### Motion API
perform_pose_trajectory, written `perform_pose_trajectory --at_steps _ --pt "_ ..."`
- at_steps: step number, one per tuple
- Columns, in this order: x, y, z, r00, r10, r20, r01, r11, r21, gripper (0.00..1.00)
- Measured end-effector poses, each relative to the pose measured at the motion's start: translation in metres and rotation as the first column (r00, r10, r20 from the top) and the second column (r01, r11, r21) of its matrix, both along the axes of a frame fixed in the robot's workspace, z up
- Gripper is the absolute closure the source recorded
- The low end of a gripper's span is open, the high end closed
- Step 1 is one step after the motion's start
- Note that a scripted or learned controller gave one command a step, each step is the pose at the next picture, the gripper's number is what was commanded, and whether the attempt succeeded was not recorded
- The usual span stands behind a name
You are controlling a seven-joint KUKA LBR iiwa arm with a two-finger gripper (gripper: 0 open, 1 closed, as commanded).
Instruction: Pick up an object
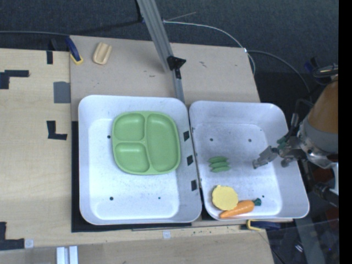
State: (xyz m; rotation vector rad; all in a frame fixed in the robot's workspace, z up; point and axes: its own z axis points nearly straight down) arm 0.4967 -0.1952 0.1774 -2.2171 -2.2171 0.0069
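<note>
Camera view: you look down on two white bins, and the right bin (275,114) is your landmark for everything below.
Gripper: the gripper (264,158) hangs over the right bin's right-hand side, reaching in from beyond its right wall; whether its fingers are apart or together, you cannot tell from here.
Hold: nothing shows between the fingers, so treat it as carrying nothing.
Nearest target: the green pea pod (219,164) lies near the middle of the right bin's floor, apart from the gripper and to its left.
Other targets: the yellow disc (224,197) and the carrot (237,208) lie touching each other at the right bin's front wall.
Step in hand: in my judgement, the approach to a pick.
How to do it well: go for the pea pod (it lies alone, with bare floor all round), centre over it and come down straight.
In the way: the carrot hugs the front wall, which would likely crowd a finger.
Around: the left bin (88,147), touching the right bin's left wall, bears a green divided plate (146,142).
</note>
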Motion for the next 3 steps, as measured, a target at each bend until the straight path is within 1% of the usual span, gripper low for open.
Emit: perform_pose_trajectory --at_steps 1,2,3 --pt "-0.008 -0.007 -0.055 1.000 -0.001 0.000 0.001 1.000 0.001 0.00" --pt "-0.008 -0.007 -0.089 1.000 0.001 0.007 -0.001 1.000 -0.003 0.00" --pt "-0.008 -0.007 -0.078 1.000 0.001 0.006 -0.001 1.000 0.000 1.00"
